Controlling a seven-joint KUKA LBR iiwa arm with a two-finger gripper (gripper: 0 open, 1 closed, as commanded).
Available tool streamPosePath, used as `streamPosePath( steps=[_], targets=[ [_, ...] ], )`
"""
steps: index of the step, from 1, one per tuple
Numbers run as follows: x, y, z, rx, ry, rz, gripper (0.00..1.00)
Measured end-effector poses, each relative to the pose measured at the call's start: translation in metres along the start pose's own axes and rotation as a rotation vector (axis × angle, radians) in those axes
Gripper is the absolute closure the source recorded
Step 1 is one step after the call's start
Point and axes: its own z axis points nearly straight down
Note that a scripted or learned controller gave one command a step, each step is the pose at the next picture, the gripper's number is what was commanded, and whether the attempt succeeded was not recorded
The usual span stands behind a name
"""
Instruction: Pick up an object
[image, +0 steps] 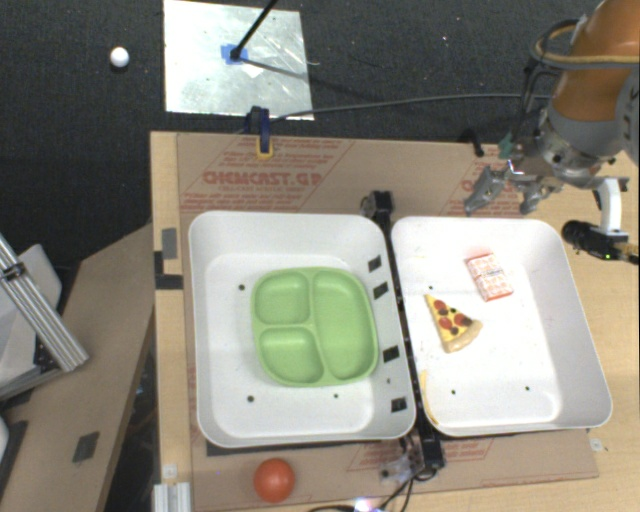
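Camera view
Right bin (575, 330): holds a pizza slice (452, 322) near its middle and a small pink box (489, 276) just above and right of it, the two apart.
Left bin (220, 400): holds a green divided tray (314, 326), centred.
Bench front: orange ball (273, 479) outside the bins, below the left one.
Gripper (508, 192): poised above the right bin's far rim, clear of both objects, fingers spread wide, nothing between them.
Step in hand: approach, judged from the height and offset; no grasp begun.
Next move: likely a shift toward the viewer and left, over the pink box or slice, then a descent with fingers straddling the target.
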Motion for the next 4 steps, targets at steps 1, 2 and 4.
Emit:
streamPosePath(
  steps=[1,2,4],
  targets=[
    [0.000,0.002,-0.007,-0.011,-0.001,-0.002,0.00],
    [-0.002,-0.001,0.035,-0.009,-0.002,-0.001,0.00],
    [0.005,0.001,0.156,-0.008,-0.001,-0.003,0.00]
  ],
)
